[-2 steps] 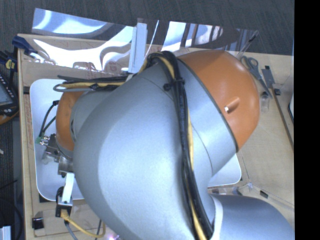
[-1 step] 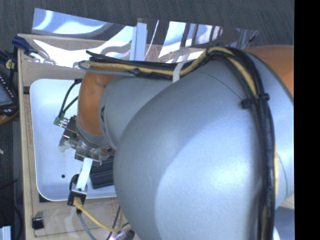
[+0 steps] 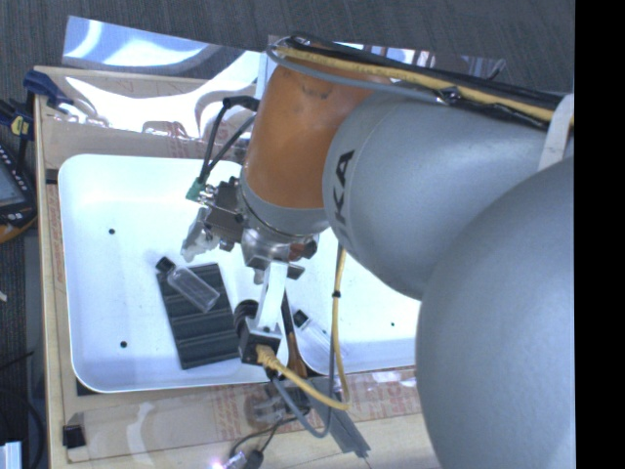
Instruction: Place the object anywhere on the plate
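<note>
A dark ribbed rectangular slab (image 3: pixel 202 325) lies flat in the left bin (image 3: pixel 88 262), toward its front right. A small clear block (image 3: pixel 194 286) rests on the slab's far end, and a small black piece (image 3: pixel 164 262) sits just beyond that end. My gripper (image 3: pixel 200 242) hangs directly above the clear block, a short way over it and tilted down to the left. Nothing shows in its grasp. A pale rounded rim (image 3: pixel 314 350), possibly a plate, peeks out under the arm at the near left of the right bin (image 3: pixel 386 311).
The arm's grey body and orange band (image 3: pixel 293 145) cover most of the right bin. A tiny dark piece (image 3: pixel 299 318) lies beside the rounded rim. Two small dark dots (image 3: pixel 111 231) mark the left bin's floor. Dark gear sits off the bench at far left (image 3: pixel 12 184).
</note>
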Controlling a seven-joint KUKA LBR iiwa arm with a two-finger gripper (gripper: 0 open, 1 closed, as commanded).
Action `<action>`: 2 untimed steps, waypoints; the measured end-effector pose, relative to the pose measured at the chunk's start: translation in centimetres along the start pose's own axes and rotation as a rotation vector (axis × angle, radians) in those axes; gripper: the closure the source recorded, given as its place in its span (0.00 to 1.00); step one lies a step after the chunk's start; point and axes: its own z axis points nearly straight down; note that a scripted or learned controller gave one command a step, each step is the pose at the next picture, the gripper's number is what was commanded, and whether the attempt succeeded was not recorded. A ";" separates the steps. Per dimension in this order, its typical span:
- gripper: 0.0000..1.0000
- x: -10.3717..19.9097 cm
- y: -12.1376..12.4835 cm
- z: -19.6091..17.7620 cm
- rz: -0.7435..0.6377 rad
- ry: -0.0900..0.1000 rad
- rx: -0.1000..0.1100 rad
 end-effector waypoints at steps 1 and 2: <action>0.00 9.1 -3.9 10.2 0.401 -0.007 0.005; 0.00 8.9 -3.7 21.1 0.798 -0.006 0.001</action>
